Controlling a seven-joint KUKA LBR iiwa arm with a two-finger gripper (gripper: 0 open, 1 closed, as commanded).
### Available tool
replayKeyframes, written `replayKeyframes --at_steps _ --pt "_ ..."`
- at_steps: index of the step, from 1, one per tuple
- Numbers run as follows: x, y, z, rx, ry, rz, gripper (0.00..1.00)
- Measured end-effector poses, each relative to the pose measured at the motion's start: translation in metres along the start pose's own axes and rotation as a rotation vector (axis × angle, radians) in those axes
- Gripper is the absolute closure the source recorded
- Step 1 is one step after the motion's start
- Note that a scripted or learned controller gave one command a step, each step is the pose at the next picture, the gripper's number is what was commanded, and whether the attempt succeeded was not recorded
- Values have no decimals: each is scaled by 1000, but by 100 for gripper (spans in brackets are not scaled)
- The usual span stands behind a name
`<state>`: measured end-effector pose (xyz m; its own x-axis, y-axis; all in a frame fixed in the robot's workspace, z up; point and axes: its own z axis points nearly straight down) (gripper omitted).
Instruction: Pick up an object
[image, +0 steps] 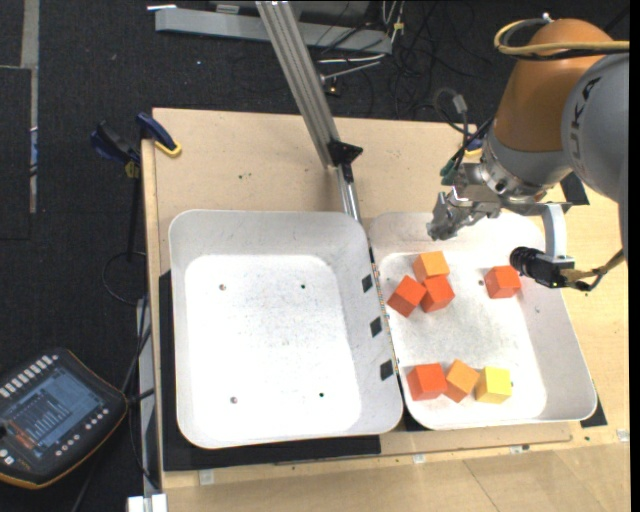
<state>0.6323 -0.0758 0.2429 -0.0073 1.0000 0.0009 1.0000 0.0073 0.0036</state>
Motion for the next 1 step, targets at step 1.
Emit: replayKeyframes --at_steps 1 --pt "54 12 -7 0 1 -1 100"
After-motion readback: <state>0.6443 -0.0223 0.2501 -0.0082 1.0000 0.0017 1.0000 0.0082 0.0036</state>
